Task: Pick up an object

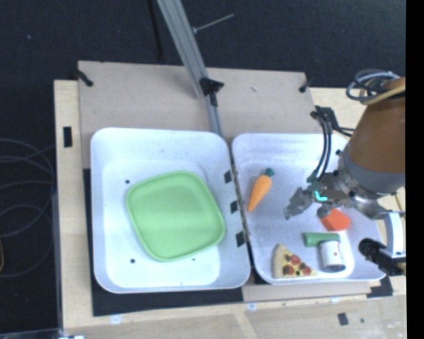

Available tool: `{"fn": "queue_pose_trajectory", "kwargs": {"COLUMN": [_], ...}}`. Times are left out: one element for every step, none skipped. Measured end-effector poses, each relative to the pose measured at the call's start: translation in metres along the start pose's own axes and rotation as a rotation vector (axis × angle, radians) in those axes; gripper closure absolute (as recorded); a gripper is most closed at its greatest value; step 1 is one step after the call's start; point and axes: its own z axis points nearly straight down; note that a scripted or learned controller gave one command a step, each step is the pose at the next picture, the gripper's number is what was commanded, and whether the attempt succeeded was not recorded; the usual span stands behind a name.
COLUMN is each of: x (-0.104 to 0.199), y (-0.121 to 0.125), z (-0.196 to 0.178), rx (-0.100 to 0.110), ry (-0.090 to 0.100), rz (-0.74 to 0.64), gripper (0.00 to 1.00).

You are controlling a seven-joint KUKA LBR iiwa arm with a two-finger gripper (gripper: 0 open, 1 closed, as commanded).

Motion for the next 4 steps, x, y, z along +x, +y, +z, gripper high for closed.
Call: {"fn": "queue_pose_trajectory", "kwargs": {"x": [0.0, -0.008, -0.006, -0.007], "y": [0.0, 0.006, 0.015, 0.015], "z": [0.0, 0.052, 0.104, 0.143], "rx": [0.0, 0.005, 0.005, 0.001], "ry": [0.0, 0.0, 0.0, -0.001], "rz": [0.0, 0.001, 0.001, 0.001], "gripper": [0.0, 0.0, 0.0, 0.0]}}
